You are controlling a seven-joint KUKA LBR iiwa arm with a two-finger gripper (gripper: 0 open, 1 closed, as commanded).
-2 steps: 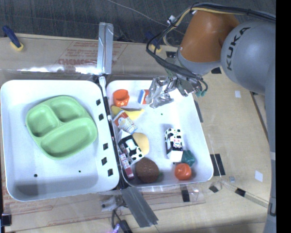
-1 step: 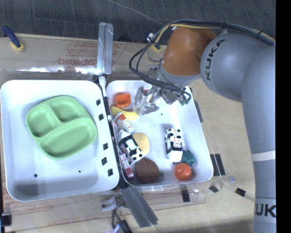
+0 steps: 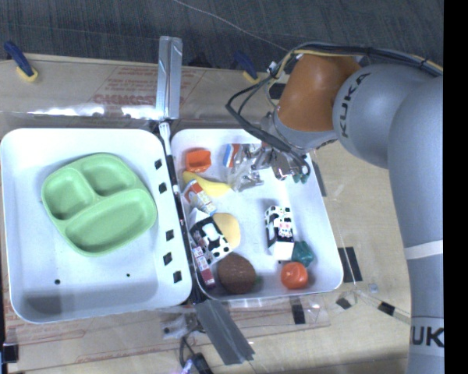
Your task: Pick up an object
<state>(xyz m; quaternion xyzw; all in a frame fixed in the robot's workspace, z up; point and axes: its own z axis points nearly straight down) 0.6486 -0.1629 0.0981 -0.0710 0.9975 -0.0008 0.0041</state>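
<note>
Green divided plate fills left bin; toys crowd right bin; claw opening indiscernible.

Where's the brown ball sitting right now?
The brown ball lies in the right bin near its front edge, just left of the red-orange ball and below the yellow egg-shaped toy.
</note>
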